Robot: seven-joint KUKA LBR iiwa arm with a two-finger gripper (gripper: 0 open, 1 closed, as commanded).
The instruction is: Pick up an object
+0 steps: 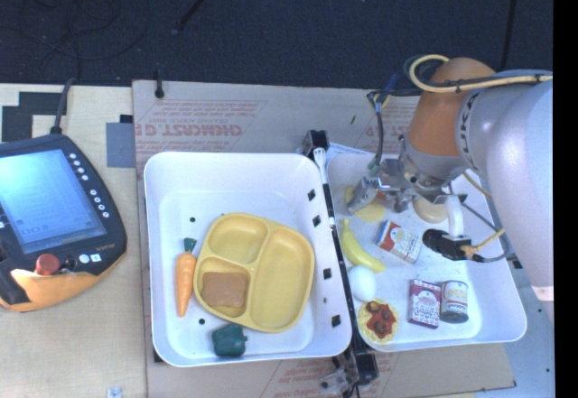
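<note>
Camera view, yellow banana point(359, 247), curved, rt bin point(506, 319)

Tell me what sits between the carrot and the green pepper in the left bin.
In the camera view, bare bin floor, with the yellow divided plate beside it.

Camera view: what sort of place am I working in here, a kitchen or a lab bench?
Most likely a robot lab bench, not a kitchen. The two white bins sit on flattened cardboard, a teach pendant lies beside them, and the food, such as the carrot and banana, looks like toy props.
</note>
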